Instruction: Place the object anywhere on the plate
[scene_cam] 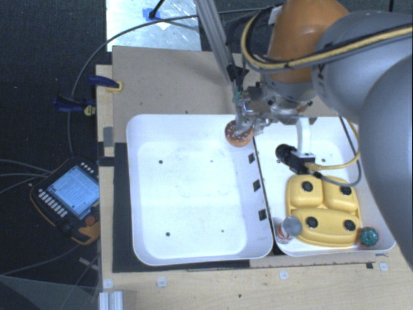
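Bench: two shallow white bins are set side by side on a brown board; the left bin (187, 192) and the right bin (330, 150) share a rim marked with black tabs.
Arm: the grey arm (377, 76), with its orange band, is reached in from the right; the right bin's far right corner is covered by it.
Gripper (246, 123): held over the far end of the shared rim; whether the claw is wide, narrow or closed on anything cannot be told.
Object: a small round brown piece (238, 135), doughnut-like, is seen just under the gripper at the left bin's far right corner; a grip on it cannot be confirmed.
Plate: a yellow sectioned plate (322, 210) is laid in the near half of the right bin, well apart from the brown piece.
In the way: the shared rim lies between piece and plate.
Beside the plate: a small grey-and-orange thing (288, 227) at its near left corner; a teal ball (368, 237) at its near right corner.
Outside the bins: a control pendant (68, 197) with a lit screen is seen on the dark floor; blue clamps (72, 103) are fixed near the board's left edge.
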You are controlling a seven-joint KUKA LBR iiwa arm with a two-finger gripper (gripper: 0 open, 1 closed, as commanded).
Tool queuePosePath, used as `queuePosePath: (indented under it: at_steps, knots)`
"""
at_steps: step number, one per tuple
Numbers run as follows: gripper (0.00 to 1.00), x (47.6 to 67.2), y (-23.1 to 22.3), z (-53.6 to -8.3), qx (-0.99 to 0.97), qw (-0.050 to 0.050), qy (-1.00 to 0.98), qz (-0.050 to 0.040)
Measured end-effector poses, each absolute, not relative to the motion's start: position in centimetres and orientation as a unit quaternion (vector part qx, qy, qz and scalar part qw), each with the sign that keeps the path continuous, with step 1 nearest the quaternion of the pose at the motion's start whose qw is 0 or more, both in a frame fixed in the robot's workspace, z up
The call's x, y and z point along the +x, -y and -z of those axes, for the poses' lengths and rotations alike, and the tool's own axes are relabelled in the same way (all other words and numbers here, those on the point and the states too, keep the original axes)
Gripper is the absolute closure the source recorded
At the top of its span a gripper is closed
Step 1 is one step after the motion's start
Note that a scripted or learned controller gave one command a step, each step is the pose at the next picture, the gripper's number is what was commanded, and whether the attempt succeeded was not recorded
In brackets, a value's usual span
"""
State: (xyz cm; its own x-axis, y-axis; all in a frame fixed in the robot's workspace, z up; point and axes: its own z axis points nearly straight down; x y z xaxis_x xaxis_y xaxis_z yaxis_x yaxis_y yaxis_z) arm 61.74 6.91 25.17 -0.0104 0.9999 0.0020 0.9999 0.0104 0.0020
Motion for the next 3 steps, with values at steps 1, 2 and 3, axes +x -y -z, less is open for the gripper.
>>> queuePosePath:
  at_steps: [1,2,3]
  knots:
    - [1.00,62.6,-11.3,-22.4,-0.704,0.000,0.710,0.0005]
    - [1.00,64.2,-13.5,-23.5,-0.705,-0.001,0.710,0.0020]
    - [0.00,64.1,-13.4,-23.4,-0.705,-0.001,0.709,0.0009]
